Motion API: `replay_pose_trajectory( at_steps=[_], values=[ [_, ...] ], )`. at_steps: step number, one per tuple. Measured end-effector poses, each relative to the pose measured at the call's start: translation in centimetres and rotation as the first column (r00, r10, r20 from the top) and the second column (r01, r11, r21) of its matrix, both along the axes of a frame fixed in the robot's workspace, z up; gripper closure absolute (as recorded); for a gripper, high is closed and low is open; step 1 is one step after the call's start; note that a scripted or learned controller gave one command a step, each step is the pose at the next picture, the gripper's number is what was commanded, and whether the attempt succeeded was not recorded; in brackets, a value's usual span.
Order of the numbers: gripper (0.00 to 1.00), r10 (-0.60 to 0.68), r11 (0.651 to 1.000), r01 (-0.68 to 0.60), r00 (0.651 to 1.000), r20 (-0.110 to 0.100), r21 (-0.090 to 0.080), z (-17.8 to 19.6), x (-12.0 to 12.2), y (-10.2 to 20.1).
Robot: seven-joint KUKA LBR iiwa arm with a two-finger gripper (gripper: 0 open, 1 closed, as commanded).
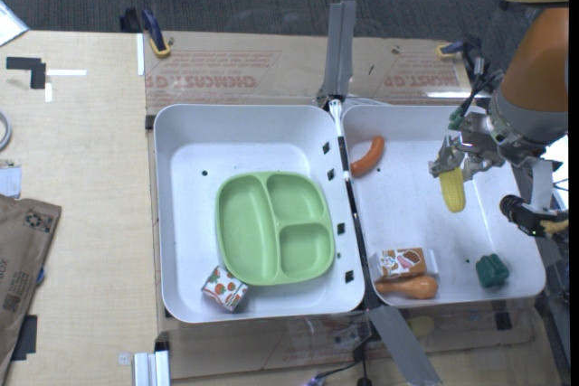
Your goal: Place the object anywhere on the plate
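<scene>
Yellow plastic corn cob [452,191] hangs pinched in the grey two-finger gripper [462,160], lifted well right of the green divided plastic plate [274,227]. You've got the pick done; carrying across and setting down remain.

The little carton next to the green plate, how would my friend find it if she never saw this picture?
Tell her to look in the left white bin, where the green plate with three sections lies. By the plate's near left corner sits the little carton, white with red and green pictures, tipped at an angle. It is the only other thing in that bin; the other foods lie in the right bin.
</scene>
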State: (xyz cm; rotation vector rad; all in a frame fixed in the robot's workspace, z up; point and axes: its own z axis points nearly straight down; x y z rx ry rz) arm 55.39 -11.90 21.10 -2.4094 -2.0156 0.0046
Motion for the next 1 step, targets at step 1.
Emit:
replay_pose_trajectory(
  at_steps=[1],
  values=[
    [1.00,0.207,0.978,-0.207,0.978,0.000,0.001,-1.37,3.85,7.24]
  ],
)
